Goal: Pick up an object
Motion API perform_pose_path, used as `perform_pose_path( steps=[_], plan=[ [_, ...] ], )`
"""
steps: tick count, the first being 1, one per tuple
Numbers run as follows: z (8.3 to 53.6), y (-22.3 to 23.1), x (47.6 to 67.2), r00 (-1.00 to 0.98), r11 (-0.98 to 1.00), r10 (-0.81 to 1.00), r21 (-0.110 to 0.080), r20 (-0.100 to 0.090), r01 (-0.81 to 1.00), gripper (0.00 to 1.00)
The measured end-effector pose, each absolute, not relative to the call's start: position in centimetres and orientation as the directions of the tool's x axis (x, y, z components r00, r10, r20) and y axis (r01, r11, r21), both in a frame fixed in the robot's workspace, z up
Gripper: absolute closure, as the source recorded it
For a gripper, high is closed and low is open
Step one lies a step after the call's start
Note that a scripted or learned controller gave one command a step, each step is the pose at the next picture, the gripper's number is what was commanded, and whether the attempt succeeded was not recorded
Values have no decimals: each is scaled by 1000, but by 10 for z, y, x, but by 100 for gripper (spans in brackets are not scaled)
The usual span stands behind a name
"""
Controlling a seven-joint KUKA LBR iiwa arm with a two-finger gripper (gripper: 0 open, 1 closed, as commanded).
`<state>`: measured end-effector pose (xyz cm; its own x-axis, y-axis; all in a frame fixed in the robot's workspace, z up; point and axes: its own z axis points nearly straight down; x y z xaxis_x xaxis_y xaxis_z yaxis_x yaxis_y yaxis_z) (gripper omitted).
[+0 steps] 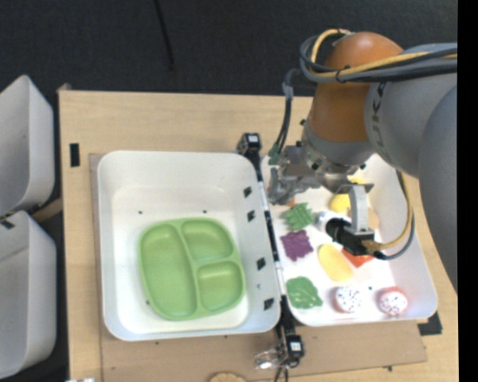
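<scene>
Reaching in over the right bin (414, 289), the grey arm (414, 118) with its orange band (352, 86) hangs low above the bin's upper left part, close to the divider between the two bins. The gripper (285, 183) sits just inside that bin's left wall, but whether it is spread or closed cannot be told from this slant, and nothing can be seen between its tips. Just below it lies a dark green leafy piece (298, 216), then a purple piece (296, 245) beneath that, and another green leafy piece (303, 291) near the bin's lower left corner. A yellow piece (334, 262) rests toward the middle, touching an orange-red piece (357, 255). Two white speckled balls (348, 298) (392, 302) lie along the bottom edge. The left bin (115, 213) holds a green divided tray (191, 267) in its lower half.
</scene>
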<state>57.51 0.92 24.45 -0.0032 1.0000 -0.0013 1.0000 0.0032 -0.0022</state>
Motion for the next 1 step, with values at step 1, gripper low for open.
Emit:
perform_pose_path(
  steps=[1],
  plan=[
    [238,5,581,0,0,1000,-2,-2,1000,100]
  ],
)
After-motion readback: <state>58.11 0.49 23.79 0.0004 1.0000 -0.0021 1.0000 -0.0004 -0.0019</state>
